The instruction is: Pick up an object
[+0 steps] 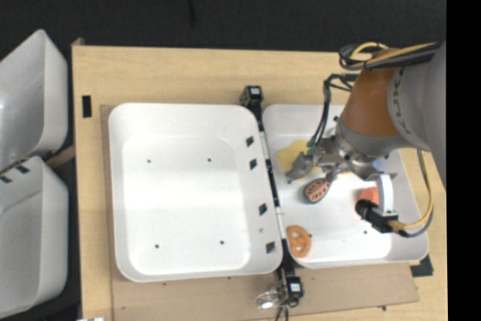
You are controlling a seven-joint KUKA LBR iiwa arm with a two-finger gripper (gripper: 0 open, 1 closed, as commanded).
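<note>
— Where is the gripper (307, 171) of the grey arm with the orange band (379, 105)?

— Low over the right white shallow bin (342, 255), near its left wall. Its two dark fingers stand apart and nothing is between them.

— And the objects?

— A pale yellow flat piece (291, 154) lies just beside the fingertips, perhaps touching them. A small oval brown-and-red object (317, 191) lies just below the fingers. An orange pretzel-shaped ring (299, 240) rests at the lower left wall. The left white bin (120, 162) is apart

- My arm (421, 98) is a thick grey cylinder with a broad orange band above the wrist.
- Black and yellow cables loop along me.
- My gripper (304, 165) is dark metal.
</note>
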